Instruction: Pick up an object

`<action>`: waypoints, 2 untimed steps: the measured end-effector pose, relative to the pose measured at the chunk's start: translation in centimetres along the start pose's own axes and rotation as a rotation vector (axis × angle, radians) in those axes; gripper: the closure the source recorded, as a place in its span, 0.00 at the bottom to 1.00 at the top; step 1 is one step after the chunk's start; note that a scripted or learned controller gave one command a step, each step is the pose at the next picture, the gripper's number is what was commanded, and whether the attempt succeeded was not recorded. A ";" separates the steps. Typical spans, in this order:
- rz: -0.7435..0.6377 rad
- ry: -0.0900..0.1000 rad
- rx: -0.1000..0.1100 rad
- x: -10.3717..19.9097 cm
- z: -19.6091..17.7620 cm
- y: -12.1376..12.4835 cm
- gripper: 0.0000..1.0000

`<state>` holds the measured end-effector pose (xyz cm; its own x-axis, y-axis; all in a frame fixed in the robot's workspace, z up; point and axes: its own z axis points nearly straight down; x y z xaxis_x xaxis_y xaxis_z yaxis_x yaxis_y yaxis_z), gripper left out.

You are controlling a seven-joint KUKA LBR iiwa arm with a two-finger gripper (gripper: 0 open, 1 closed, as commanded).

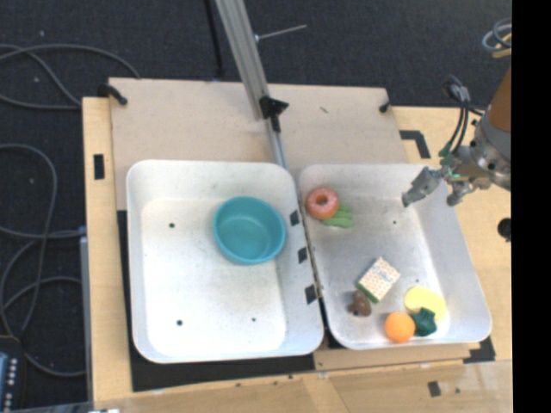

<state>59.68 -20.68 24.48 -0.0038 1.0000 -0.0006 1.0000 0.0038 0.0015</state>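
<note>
Gripper poised, nothing picked yet

Gripper hovers above the right bin's upper right edge, jaws apart and holding nothing, so the whole pick remains to do. Likely targets (pink doughnut, checkered block, orange ball) lie below it. The doughnut sits near the bin divider; the block has open floor around it. A teal bowl occupies the left bin.
</note>
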 end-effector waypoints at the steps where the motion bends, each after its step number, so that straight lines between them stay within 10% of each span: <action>1: -0.001 -0.001 0.000 0.0 0.0 0.0 0.00; 2: 0.005 -0.002 0.005 -0.5 4.8 -1.0 0.00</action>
<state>58.71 -21.14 19.71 0.0009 1.0000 -0.0027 1.0000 -0.0009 -0.0039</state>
